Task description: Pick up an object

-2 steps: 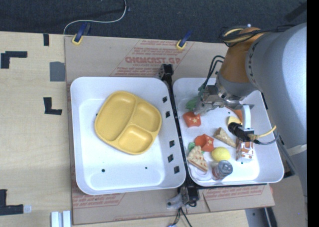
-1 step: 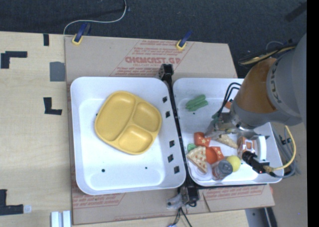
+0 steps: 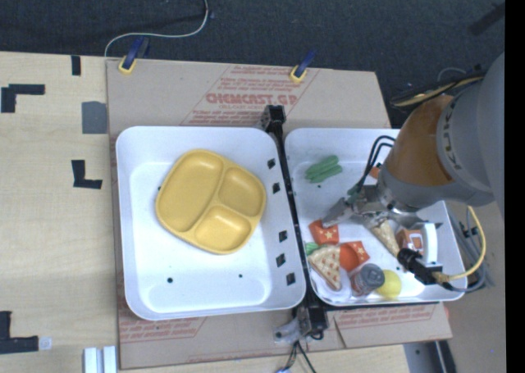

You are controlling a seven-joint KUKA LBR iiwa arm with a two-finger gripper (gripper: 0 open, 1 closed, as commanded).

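My gripper [image 3: 344, 206] hangs over the middle of the right bin [image 3: 361, 143], reaching in from the right, open with nothing between its fingers. Its lower finger [image 3: 331, 218] ends just above a red-orange toy [image 3: 323, 234]. A green toy vegetable [image 3: 322, 169] lies beyond the gripper toward the bin's far left. Below the gripper lie a pizza slice [image 3: 326, 266], a red piece [image 3: 353, 254], a grey can [image 3: 368, 279] and a yellow lemon [image 3: 391, 284]. A tan wedge [image 3: 385, 237] and a white-red item [image 3: 413, 242] sit partly under the wrist.
The left bin [image 3: 139, 281] holds a yellow divided plate [image 3: 211, 200]. A black divider with clips [image 3: 285, 199] runs between the bins. The grey arm with its orange band [image 3: 422, 150] covers the right bin's right side. Cables [image 3: 459, 277] trail by the bin's near right corner.
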